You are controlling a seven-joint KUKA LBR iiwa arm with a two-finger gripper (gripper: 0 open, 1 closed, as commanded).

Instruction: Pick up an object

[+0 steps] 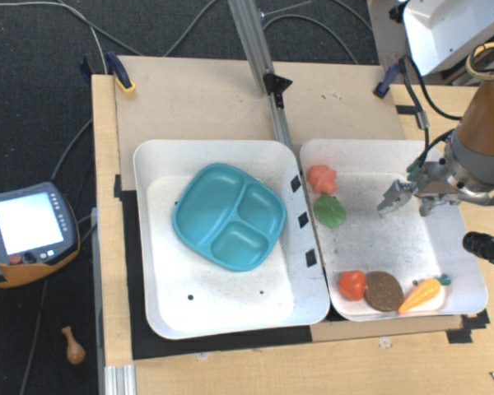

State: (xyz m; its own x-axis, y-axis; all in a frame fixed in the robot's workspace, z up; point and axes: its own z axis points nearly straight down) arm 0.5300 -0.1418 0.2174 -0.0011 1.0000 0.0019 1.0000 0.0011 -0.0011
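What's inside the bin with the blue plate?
The left bin holds just the blue plate, lying tilted, plus dark specks on the white floor. Whatever might be under the plate is covered.

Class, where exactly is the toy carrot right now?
The toy carrot lies in the right bin, at its near right corner, just right of the brown round piece.
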